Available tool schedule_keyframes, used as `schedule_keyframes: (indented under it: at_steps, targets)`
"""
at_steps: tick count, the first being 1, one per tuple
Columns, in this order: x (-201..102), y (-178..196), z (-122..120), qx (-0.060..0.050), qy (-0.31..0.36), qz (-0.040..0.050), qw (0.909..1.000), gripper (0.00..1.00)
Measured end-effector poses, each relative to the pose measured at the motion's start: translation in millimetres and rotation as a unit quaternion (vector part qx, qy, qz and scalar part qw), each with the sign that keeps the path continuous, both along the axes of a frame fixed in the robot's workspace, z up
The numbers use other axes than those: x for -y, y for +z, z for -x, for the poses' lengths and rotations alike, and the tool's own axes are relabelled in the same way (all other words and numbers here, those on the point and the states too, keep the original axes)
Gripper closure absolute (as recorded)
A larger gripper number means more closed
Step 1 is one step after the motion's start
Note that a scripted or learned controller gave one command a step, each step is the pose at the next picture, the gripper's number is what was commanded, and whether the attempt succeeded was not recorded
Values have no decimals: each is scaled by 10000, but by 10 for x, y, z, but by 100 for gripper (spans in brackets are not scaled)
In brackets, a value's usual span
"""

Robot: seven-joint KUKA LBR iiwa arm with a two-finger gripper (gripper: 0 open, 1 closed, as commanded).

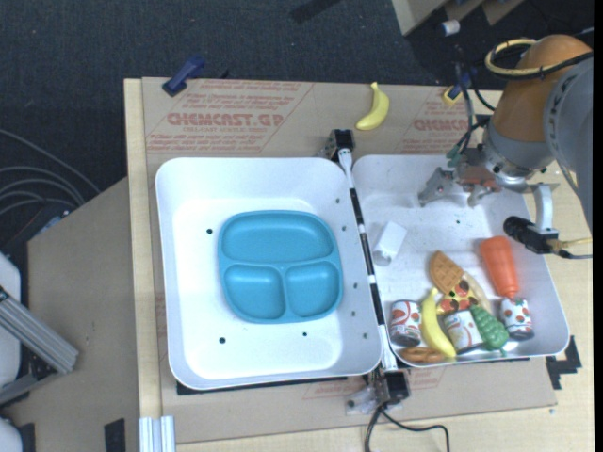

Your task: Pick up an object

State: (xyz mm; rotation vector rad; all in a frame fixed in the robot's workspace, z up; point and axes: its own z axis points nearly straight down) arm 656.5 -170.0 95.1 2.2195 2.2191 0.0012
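Looking down the arm (546, 102), we found its upper links cut off by the frame edge, and the wrist housing hid much of the gripper (459, 185). Two grey fingers (435, 189) splayed apart above the floor of the right bin (415, 182), released, with nothing between them.

Below the fingers, toward the near rim, lay a small white block (389, 240), matte and box-shaped. Farther the same way sat the cluster of small items: an orange carrot (500, 265), tapered and smooth; a brown pastry-like piece (448, 272); a curved yellow banana (433, 320); three red-and-white cans (405, 321), partly overlapped by their neighbours; and a green ridged item (490, 329) we could not identify. Labels on the cans were too small to read.

Left of the fingers, the left bin (188, 205) held a glossy blue compartment tray (280, 264) with rounded corners. Beyond the fingers, a second banana (374, 109) rested on printed cardboard (236, 111).
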Motion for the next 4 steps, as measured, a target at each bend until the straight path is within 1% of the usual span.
schedule_keyframes:
  at_steps: [1, 2, 3, 4]
  targets:
    - [137, -104, 109, -27, -2, -10, 10000, 0]
    - [136, 3, 101, -15, -4, -7, 10000, 100]
    - [137, 1, 103, -17, -4, -7, 10000, 0]
    - [162, -107, 448, -26, -1, -12, 10000, 0]
